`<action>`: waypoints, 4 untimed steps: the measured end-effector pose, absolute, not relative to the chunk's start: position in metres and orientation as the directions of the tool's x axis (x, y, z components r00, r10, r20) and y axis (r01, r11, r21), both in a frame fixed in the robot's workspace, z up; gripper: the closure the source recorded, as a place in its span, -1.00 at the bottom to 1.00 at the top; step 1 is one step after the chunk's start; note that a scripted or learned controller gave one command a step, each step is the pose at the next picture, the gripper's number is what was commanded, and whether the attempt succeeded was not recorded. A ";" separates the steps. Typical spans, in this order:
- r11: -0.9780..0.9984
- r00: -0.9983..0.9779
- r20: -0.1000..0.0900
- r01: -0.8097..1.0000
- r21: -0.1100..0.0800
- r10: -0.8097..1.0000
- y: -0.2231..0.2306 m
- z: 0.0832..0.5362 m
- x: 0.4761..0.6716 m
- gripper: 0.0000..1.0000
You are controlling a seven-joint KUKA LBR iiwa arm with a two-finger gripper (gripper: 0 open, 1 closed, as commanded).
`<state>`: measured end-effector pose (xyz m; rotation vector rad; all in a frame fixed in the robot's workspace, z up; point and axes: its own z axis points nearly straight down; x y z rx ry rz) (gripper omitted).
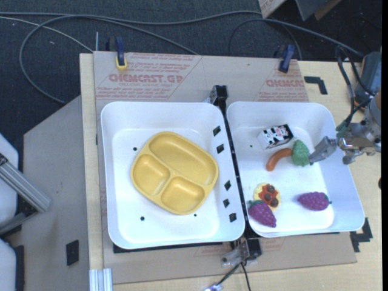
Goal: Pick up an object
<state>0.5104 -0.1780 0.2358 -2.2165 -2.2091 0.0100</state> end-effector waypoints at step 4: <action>0.000 0.000 0.003 1.000 -0.005 1.000 -0.173 0.086 0.512 -1.00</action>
